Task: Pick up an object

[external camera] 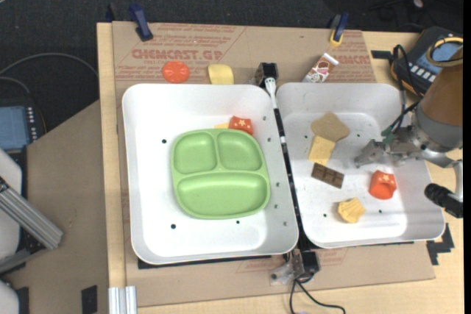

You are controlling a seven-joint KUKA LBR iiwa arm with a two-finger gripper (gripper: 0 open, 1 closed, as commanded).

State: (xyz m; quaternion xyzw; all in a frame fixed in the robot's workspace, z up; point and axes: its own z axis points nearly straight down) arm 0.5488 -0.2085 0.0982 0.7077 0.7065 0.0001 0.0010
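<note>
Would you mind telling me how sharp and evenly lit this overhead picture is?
Camera view: even, soft lighting with faint shadows; the green divided plate and chocolate piece look fairly crisp; mild sheen on the left bin; the gripper is slightly blurred.

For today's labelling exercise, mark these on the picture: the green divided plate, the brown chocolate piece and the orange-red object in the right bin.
green divided plate (pixel 219 174): camera view, centre ridge.
brown chocolate piece (pixel 327 175): camera view, top face.
orange-red object (pixel 382 184): camera view, its middle.

robotics lab: cardboard-topped bench (pixel 221 48) held by blue clamps (pixel 140 22), loose cables (pixel 313 298), aluminium framing (pixel 29 220).
</note>
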